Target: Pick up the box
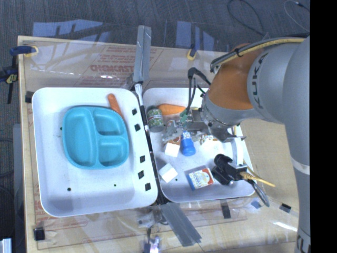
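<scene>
kuka arm [263, 88] in from the right, orange band above the wrist, wrist bent down over the right bin [239, 191]. tool [176, 130] low at the bin's upper middle, amid clutter; can't tell its state. nothing visibly between its tips. box [200, 178] flat on the right bin floor, near the front wall, right of centre. printed face up, red border with blue and white panel. roughly rectangular, long axis about left-right in view, tilted a little, right end slightly higher. well apart from the tool. around it: small white block [168, 172] just left, black object [225, 168] just right, blue bottle [188, 144] and another white block [171, 149] above. green can [154, 117] and orange carrot-like piece [171, 109] at the bin's back. left bin [47, 183] carries a blue divided tray [96, 136], orange stick [114, 104] at its upper edge. both bins on the counter [63, 57].
</scene>
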### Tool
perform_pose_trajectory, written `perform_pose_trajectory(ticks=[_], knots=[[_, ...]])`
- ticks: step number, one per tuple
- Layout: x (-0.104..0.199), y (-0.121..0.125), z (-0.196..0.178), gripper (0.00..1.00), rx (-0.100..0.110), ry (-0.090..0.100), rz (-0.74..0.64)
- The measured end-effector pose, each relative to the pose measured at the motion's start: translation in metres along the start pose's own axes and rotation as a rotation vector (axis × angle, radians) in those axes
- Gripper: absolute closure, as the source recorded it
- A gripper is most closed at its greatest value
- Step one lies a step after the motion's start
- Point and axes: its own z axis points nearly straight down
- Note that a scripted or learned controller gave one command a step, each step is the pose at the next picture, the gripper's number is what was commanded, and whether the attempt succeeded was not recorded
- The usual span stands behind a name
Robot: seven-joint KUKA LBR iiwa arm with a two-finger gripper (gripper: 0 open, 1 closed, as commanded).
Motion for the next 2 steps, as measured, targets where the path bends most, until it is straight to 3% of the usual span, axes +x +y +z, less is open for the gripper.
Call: perform_pose_trajectory(ticks=[1, 2], knots=[[-0.073, -0.060, 0.080, 0.00, -0.001, 0.001, 0.098], [-0.078, -0.056, 0.098, 0.00, -0.011, -0.001, -0.026]])
